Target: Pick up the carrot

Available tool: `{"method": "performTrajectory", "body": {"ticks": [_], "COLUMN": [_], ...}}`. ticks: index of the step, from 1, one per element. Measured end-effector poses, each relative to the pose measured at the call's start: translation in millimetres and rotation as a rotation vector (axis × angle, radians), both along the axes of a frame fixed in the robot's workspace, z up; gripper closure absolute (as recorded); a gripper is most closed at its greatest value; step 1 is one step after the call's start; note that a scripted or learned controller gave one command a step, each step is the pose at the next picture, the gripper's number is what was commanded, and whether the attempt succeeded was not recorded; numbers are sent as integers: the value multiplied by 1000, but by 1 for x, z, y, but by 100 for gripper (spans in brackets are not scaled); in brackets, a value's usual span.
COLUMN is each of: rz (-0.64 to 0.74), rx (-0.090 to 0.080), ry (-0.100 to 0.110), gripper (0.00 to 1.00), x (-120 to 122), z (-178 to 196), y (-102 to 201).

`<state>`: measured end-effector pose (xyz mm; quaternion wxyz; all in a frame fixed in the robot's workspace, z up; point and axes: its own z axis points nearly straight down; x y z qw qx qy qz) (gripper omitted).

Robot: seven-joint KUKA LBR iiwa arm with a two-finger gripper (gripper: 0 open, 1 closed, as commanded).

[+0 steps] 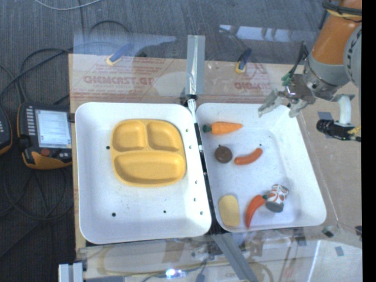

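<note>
- Carrot (223, 128) lies at the right bin's (305, 157) far left corner.
- End effector (285, 101) hovers over the bin's far right edge, fingers spread, pinching nothing.

Robotics lab: counter (82, 75) with two white bins (94, 216) clamped at far edge, teach pendant (47, 134) at left, loose cables (35, 187) over grey carpet (176, 4).
</note>
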<state>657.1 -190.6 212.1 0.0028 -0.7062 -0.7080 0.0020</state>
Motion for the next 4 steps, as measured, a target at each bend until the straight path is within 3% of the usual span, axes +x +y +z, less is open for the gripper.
{"method": "performTrajectory", "body": {"ticks": [1,2,3,4], "rz": [168,513,517,730], "rx": [-3,-13,-7,3], "ry": [-2,4,-8,-3], "gripper": [0,0,100,100], "x": [10,9,13,-34], "z": [-120,-122,-115,-32], "y": [10,42,47,102]}}
